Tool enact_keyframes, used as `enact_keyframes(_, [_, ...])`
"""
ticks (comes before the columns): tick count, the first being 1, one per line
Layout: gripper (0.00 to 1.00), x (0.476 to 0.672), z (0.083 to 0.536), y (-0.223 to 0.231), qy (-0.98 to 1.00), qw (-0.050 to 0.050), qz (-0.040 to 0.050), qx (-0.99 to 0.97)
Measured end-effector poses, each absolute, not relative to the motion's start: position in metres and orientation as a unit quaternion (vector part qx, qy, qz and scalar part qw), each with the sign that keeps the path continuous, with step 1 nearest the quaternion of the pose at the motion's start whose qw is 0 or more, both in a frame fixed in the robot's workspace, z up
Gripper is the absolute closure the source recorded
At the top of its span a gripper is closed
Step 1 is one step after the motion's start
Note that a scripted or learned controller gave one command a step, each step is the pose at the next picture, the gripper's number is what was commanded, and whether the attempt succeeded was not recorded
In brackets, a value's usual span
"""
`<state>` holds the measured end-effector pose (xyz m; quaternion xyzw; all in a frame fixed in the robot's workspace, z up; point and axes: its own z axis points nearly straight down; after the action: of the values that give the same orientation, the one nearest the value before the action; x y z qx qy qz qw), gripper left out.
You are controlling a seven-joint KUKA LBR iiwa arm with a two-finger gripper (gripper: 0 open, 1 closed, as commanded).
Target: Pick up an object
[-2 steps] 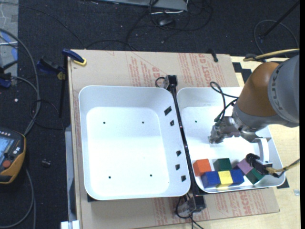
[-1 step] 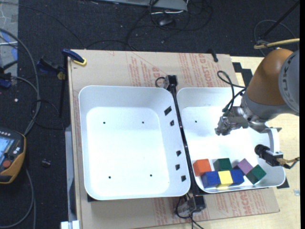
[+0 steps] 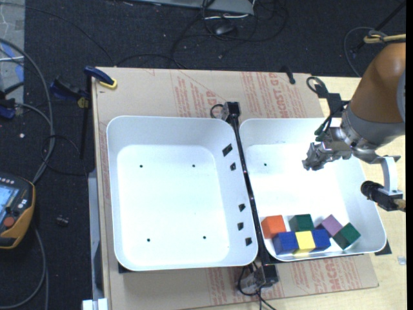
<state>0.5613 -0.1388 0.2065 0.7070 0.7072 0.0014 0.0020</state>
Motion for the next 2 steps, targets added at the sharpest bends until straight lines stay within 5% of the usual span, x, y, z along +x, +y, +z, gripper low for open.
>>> enact_keyframes(1, [1.00,0.561,0.216,-0.139,0.707,0.000,0.0002,0.707])
enact_keyframes(2, [1.00,0.568,0.210,-0.085,0.708,0.000,0.0003,0.706])
